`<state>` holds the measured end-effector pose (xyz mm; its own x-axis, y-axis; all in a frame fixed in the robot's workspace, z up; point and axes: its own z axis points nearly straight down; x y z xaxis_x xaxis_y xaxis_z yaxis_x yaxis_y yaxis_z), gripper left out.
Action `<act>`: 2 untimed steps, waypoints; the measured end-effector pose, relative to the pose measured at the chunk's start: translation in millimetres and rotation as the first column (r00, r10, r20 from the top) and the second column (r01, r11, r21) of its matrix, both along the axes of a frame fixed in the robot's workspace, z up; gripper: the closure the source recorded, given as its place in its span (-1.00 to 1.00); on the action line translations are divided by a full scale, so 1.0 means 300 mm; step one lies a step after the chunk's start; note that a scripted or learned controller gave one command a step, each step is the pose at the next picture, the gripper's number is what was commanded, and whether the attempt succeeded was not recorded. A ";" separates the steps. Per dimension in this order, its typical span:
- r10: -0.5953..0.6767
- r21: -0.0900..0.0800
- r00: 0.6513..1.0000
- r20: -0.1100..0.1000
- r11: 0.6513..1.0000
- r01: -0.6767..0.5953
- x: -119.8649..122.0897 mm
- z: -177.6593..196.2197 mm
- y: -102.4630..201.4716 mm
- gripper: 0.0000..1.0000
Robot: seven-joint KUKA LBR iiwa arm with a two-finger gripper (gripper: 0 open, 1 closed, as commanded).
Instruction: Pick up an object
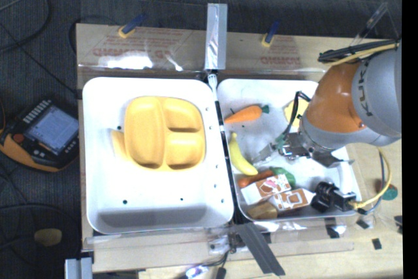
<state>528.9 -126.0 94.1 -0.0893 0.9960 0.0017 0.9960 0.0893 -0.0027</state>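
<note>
Banana (241,157) in right bin (225,91), just left of the fingers (269,152).

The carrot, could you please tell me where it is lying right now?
The carrot lies in the right bin, near its upper left corner beside the divider, just above the banana.

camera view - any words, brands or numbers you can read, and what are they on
"KUKA", partly cut off, on the grey arm.
Red print, mirrored and too blurred to read, on the clear sheet behind the bins.
Carton label: too small to read.
Handheld pendant screen: unreadable.
</note>
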 end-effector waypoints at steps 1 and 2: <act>-0.007 -0.005 1.000 0.015 1.000 0.007 0.158 -0.015 0.088 -1.00; -0.007 -0.005 1.000 0.015 1.000 0.007 0.158 -0.015 0.088 -1.00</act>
<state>576.4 -99.5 89.6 -0.0821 0.9966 -0.0045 0.9966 0.0821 0.0113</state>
